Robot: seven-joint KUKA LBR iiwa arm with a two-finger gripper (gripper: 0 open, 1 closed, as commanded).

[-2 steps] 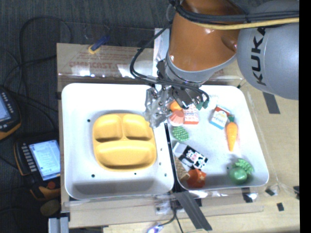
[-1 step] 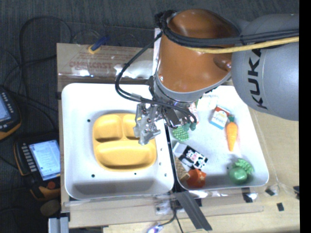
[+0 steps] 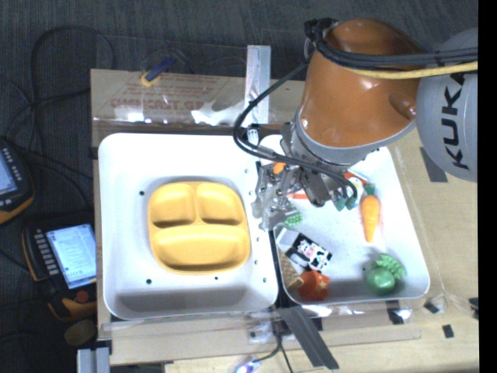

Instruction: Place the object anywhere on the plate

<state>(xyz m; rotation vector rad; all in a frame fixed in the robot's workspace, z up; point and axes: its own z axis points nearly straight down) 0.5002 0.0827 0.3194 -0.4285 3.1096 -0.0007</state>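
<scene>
Tablet point(image 3: 71, 255) beside white bins point(image 3: 116, 208)

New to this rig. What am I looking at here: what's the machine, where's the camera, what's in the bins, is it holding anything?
One fixed camera looks down at a slant on a bench with two shallow white bins. The big grey and orange thing is a KUKA robot arm reaching in from the right. Its pincer hangs over the divide between the bins; I can't tell whether it holds anything. The left bin holds a yellow plate with three compartments, nothing on it yet. The right bin holds small toys: a carrot, a green vegetable, a red piece and a black-and-white cow-patterned item. The job is to put an object on the plate.
</scene>
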